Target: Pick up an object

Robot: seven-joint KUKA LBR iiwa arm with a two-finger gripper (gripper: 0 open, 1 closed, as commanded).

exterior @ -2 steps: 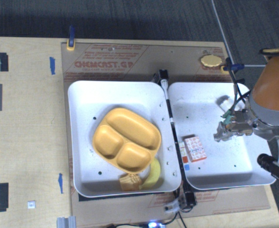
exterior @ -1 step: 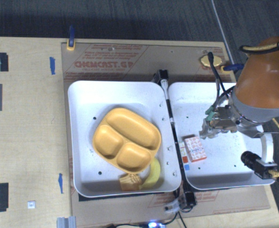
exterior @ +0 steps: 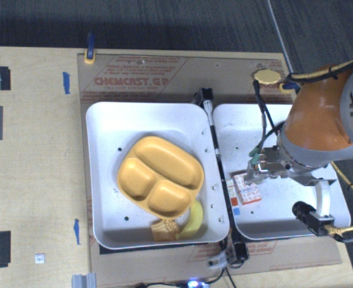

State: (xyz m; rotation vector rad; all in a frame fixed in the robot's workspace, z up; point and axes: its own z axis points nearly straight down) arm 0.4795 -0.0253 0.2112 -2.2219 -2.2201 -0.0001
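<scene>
Grey-and-orange arm (exterior: 320,125) hung over the right bin (exterior: 338,212), its gripper (exterior: 262,168) above a small flat red-and-white packet (exterior: 247,190) near that bin's left wall. Whether the gripper was wide or narrow, I could not tell.

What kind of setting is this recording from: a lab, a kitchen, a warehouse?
Most likely a robotics lab test bench. Two shallow white bins sit side by side on a wooden board marked with tape, cables run between them, and a grey-and-orange arm reaches over the right-hand bin.
</scene>
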